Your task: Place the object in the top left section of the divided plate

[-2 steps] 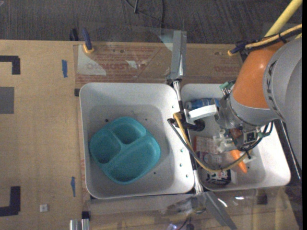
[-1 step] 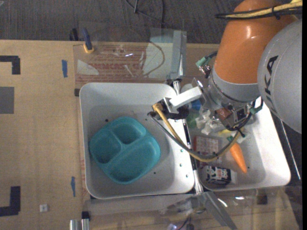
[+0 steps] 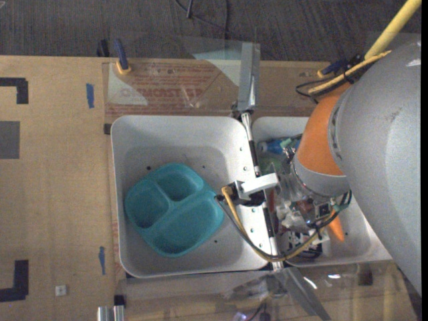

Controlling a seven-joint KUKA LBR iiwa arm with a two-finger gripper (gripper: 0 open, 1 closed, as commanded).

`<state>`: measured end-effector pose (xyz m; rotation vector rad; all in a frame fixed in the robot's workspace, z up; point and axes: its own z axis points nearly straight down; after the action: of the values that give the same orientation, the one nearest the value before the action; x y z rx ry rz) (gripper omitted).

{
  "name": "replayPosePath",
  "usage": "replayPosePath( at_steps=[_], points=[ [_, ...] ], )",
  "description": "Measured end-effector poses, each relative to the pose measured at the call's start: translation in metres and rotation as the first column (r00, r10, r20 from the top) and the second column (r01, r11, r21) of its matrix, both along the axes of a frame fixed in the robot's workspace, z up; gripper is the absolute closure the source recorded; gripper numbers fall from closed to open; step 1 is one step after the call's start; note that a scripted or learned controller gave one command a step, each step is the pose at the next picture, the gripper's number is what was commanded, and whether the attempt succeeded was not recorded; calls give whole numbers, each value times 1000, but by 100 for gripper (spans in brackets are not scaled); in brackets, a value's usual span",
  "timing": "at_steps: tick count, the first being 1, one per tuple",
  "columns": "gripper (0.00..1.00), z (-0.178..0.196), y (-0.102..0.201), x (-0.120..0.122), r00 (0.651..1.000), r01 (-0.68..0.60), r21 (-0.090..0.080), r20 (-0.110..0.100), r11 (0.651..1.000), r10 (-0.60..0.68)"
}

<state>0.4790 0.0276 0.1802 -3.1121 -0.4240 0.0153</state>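
The camera view is showing the teal divided plate (image 3: 174, 209) lying in the left bin (image 3: 134, 146), toward its front-left corner, all three sections bare. The arm (image 3: 374, 146) is reaching down over the right bin (image 3: 358, 243), with its gripper (image 3: 297, 212) sitting low near that bin's left wall; whether it is released or clenched, I cannot tell. Blue-green items (image 3: 277, 146) are peeking out at the right bin's back edge, and something orange (image 3: 336, 229) is lying beside the wrist.

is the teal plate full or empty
Empty: all three sections of the teal plate show bare teal, lying flat in the left bin.
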Motion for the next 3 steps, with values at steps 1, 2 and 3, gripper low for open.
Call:
replayPosePath(
  at_steps=[1, 2, 3],
  points=[
    [100, 117, 114, 4, 991, -134, 1, 10, 991, 134],
    [100, 45, 191, 1, 997, -75, 1, 9, 997, 75],
    [100, 16, 195, 1, 999, -31, 1, 8, 1000, 31]
  ],
)
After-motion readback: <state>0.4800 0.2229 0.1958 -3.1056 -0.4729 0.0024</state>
